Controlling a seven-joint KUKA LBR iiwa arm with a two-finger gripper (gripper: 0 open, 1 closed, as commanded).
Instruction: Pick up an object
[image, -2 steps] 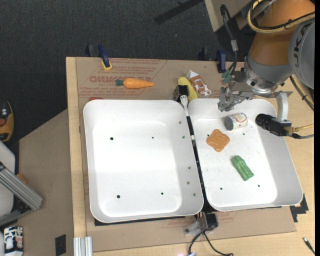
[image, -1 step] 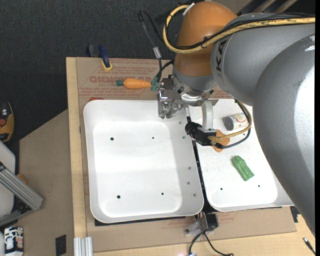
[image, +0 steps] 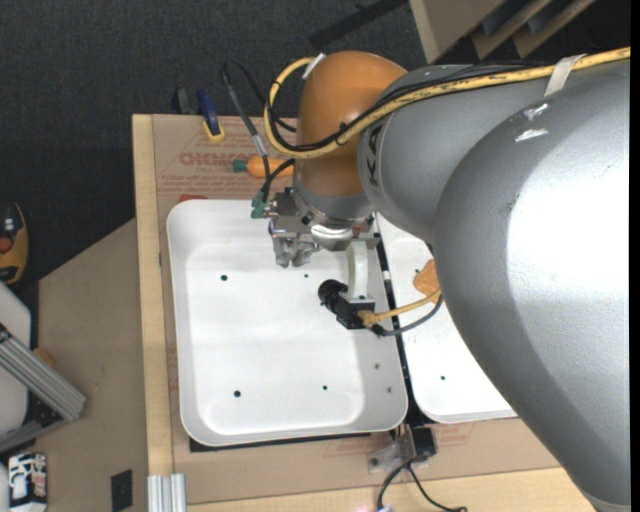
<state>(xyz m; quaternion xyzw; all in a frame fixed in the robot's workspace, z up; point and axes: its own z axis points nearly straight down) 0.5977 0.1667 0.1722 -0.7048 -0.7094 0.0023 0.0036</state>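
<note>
Seemingly hovered, gripper low over left bin's far end; could not tell its opening or any hold. Spotted orange object in right bin, rightward of gripper, half hidden beneath arm.

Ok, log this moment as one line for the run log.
arm: over left bin | gripper: near the bin's far edge | grasp: nothing seen held | right bin: partly under arm

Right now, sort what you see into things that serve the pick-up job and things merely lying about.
Job:
pincer, hanging over the left bin
left bin
right bin
orange thing in the right bin, partly hidden by the arm

Lying about:
blue and yellow clamp at the bench's far edge
cable plug at the near edge
</note>
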